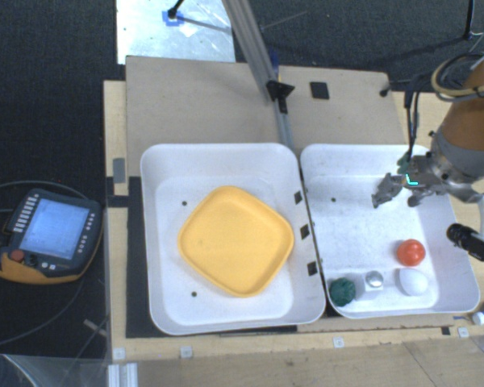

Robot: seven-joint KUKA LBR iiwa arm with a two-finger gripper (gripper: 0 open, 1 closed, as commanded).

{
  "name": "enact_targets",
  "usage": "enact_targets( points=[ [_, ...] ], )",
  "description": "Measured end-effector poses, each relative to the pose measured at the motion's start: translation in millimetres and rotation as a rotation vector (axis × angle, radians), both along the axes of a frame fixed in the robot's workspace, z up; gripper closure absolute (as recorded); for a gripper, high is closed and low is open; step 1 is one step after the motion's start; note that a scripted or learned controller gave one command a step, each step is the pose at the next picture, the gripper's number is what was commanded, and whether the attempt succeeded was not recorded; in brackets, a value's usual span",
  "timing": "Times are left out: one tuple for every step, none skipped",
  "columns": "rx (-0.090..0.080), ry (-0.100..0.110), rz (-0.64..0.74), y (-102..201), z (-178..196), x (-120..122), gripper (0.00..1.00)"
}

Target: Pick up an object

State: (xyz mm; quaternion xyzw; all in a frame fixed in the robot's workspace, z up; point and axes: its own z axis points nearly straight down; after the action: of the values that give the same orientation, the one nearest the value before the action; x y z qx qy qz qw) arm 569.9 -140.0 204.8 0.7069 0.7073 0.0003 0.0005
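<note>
On the floor off the worktop's left edge I see a teach pendant (48, 234) with a lit screen, its cable looping around it. The worktop (202, 103) carries two shallow white bins side by side. The left bin (157, 297) holds a single yellow plate (235, 239), lying flat and turned cornerwise near the bin's middle. A slanted grey pole (254, 39) crosses the worktop's far edge and ends above the seam between the bins.

The right bin (339, 216) holds four small things, all gathered along its near edge. From left to right: a dark green ball (343, 290) in the near left corner; a small silver cap-like object (374, 280) just beside it; a white egg-shaped object (412, 281) close to the cap; and an orange ball (410, 252) just behind the white one, toward the bin's middle.

The pincer (396, 193) hangs over the far right part of the right bin, well apart from the four objects. Its two fingers stand spread with nothing between them. The arm (468, 127), grey with an orange band, enters over the bin's right edge.
</note>
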Motion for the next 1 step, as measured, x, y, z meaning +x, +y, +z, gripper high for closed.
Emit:
enact_targets(
  points=[
    [0.000,0.000,0.000,0.0,-0.1,0.0,0.00]
  ],
)
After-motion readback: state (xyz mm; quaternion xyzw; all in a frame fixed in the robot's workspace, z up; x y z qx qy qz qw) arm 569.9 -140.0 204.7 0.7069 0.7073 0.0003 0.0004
